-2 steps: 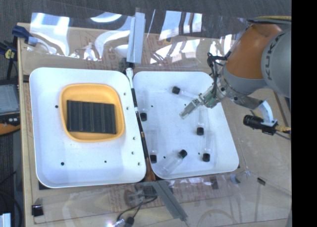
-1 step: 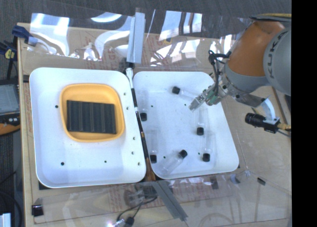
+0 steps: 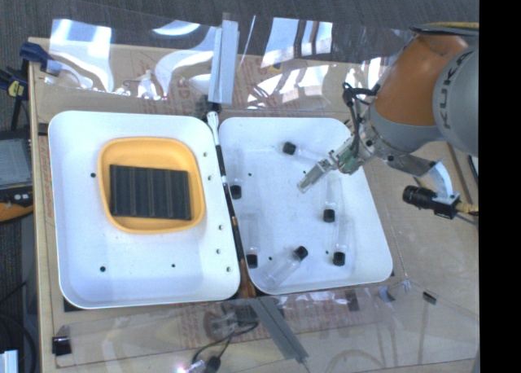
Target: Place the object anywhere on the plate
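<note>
Bench: two shallow white bins side by side under your fixed camera.
Left bin (image 3: 73, 265): yellow plate (image 3: 122, 155) near its far-left corner, carrying a dark ribbed insert (image 3: 155, 192); this is your drop target.
Right bin (image 3: 374, 269): several clear vials with black caps, scattered and lying flat; one (image 3: 285, 265) sits by the near edge.
Gripper (image 3: 313, 174): reaching in over the right bin's far-right part, tilted down toward the vials. You cannot tell its grip state, nor that it holds anything.
</note>
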Robot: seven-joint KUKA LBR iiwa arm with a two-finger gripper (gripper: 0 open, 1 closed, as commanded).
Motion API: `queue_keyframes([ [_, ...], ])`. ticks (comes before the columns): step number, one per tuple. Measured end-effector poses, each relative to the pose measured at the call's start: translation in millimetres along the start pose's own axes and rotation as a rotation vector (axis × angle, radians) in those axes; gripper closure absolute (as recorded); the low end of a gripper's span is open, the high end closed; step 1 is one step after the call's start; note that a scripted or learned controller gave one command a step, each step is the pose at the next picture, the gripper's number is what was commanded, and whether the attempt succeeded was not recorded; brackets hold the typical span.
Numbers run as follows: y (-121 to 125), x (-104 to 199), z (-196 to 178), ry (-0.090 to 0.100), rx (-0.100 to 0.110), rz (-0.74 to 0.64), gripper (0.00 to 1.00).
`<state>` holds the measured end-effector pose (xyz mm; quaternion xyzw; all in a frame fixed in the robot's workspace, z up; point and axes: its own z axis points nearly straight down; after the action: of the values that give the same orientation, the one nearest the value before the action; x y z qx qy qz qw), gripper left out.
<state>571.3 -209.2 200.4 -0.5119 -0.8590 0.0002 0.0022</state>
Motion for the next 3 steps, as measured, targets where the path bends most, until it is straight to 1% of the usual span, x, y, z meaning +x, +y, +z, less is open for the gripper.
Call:
queue_keyframes([
  [1, 63.1, -29.5, -31.8, -0.007, -0.005, -0.303, 0.00],
  [2, 74.5, -15.7, -1.4, -0.004, -0.001, -0.589, 0.00],
  [3, 100.1, 65.8, -25.9, -0.003, 0.000, -0.923, 0.00],
])
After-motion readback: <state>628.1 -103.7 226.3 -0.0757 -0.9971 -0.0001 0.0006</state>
